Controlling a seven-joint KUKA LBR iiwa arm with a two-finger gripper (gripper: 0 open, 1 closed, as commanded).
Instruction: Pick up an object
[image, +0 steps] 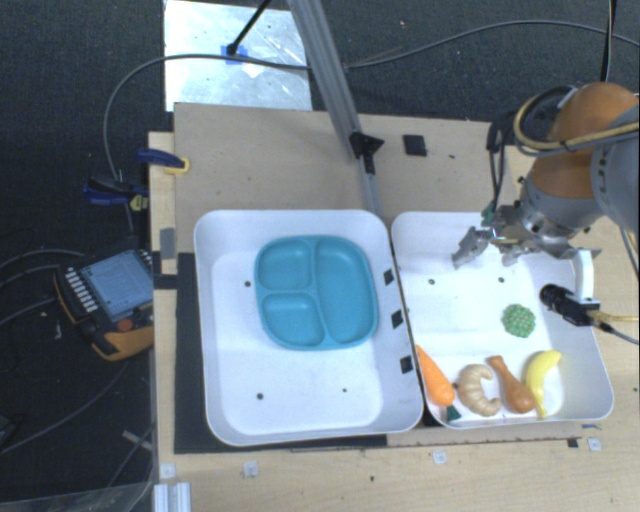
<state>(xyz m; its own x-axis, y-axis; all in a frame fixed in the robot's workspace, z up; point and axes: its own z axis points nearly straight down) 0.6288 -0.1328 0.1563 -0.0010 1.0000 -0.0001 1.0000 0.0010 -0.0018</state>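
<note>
A robotics lab: bench (300, 160) with white bins (215, 330), loose cables (130, 80), clamps (150, 160).

Two bins are sitting side by side on the bench (270, 150), their inner rims touching. The left bin (225, 400) is holding a plate (316, 292), lying toward its rear middle. In the right bin (440, 250), the food is lying along the near edge: a carrot (434, 374) at the left corner, then a croissant (477, 389), a drumstick (510, 384) and a banana (541, 376) at the right. A broccoli (518, 320) is lying just behind the drumstick, apart from it. The gripper (490, 247) is hanging over the rear of the right bin, well behind the food, with the arm (580, 140) reaching in from the right.
</note>
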